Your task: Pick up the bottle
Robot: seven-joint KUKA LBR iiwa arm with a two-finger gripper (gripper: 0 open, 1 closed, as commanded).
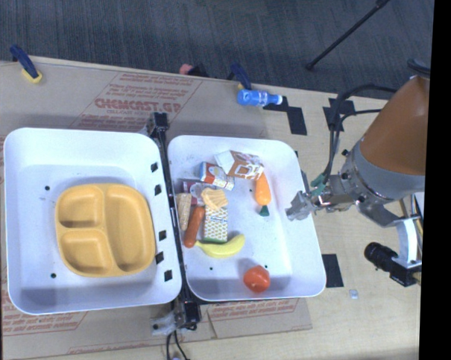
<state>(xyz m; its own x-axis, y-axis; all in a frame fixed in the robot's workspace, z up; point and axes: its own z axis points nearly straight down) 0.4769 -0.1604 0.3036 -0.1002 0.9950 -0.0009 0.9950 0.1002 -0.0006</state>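
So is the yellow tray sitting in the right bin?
No, the yellow tray lies in the left bin.

A dark grey carpeted floor (143,23) is seen beyond the bench (368,323), whose pale top is covered by printed cardboard (132,97) held with blue clamps (25,64).

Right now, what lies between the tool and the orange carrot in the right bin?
Nothing but bare white bin: in the camera view, the tool sits at the right bin edge, with open floor reaching to the carrot.
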